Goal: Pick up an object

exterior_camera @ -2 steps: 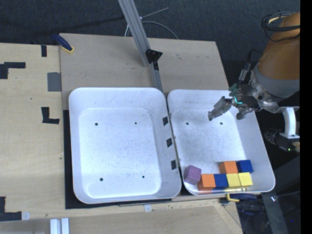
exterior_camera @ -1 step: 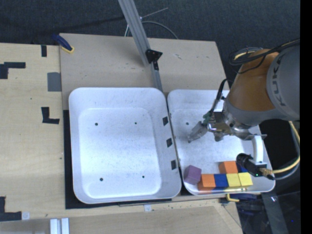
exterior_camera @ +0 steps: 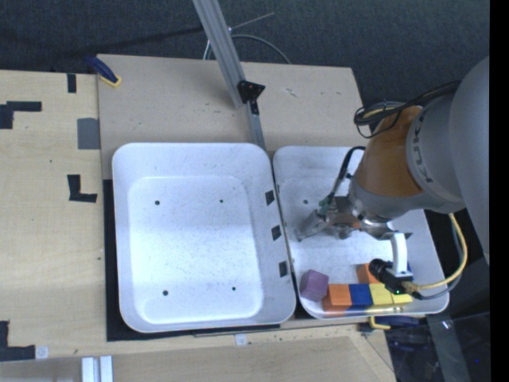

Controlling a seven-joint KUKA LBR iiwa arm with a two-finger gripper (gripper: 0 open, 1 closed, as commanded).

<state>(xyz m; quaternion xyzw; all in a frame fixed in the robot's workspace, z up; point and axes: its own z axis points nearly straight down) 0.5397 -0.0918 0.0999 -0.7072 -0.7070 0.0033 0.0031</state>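
My gripper (exterior_camera: 312, 223) hangs low over the middle of the right bin (exterior_camera: 294, 169), reaching in from the right under the grey arm with its orange band (exterior_camera: 387, 165). Along the bin's front edge lie a purple block (exterior_camera: 314, 283), an orange block (exterior_camera: 339, 294), a blue block (exterior_camera: 359, 294) and a yellow block (exterior_camera: 381, 296) in a row. Another orange piece (exterior_camera: 365, 273) sits just behind them, partly covered by the arm's fittings. The gripper is behind the blocks and apart from them. Nothing shows in its grasp.
The left bin (exterior_camera: 123, 165) stands beside the right one, their rims touching. A slanted metal pole (exterior_camera: 223, 42) comes down to the back edge between the bins. Cables (exterior_camera: 453, 269) loop at the right bin's right side.
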